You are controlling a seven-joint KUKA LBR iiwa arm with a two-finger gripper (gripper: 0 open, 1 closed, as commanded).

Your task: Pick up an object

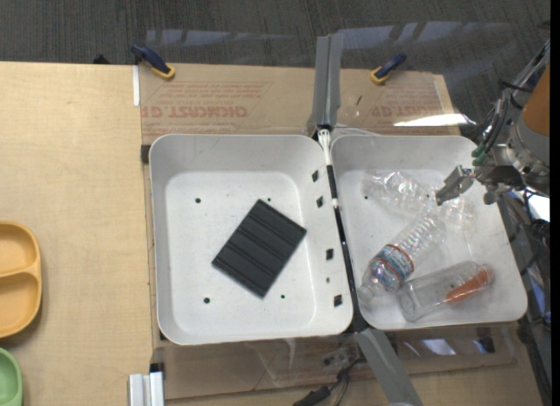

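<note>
Bottles lay in the right bin (516,304): nearest the lower edge, a clear bottle (444,290) holding something orange, on its side; just above it, a water bottle (404,255) with a blue-and-red label, tilted; farther up, a crumpled bottle (398,192). The gripper (472,184) hovered at the bin's upper right with its fingers spread, nothing between them. The left bin (166,220) held a black ribbed block (259,248) at centre.
</note>
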